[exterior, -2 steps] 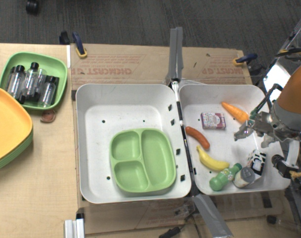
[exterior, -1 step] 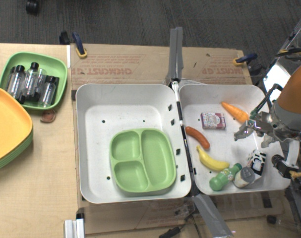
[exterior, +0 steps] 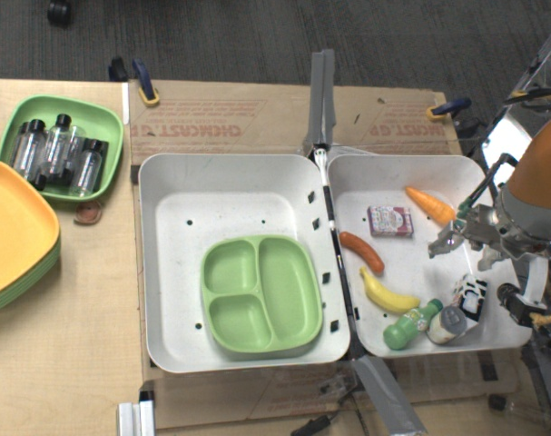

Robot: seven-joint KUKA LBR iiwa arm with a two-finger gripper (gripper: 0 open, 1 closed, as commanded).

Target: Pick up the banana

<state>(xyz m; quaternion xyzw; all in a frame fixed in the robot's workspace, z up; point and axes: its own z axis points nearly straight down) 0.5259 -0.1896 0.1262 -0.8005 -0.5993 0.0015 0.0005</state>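
The yellow banana (exterior: 388,295) lies in the right bin (exterior: 398,173), near its front, between a red sausage (exterior: 362,252) and a green bottle (exterior: 407,326). My gripper (exterior: 464,250) hangs over the right side of that bin, to the right of the banana and a little farther back, well apart from it. Its fingers (exterior: 441,243) stand open with nothing between them.
An orange carrot (exterior: 430,203) and a small pink box (exterior: 389,221) lie at the back of the right bin. A clear bottle (exterior: 447,324) and a black-and-white item (exterior: 470,297) sit at its front right. The left bin (exterior: 166,243) holds a green divided plate (exterior: 260,293).
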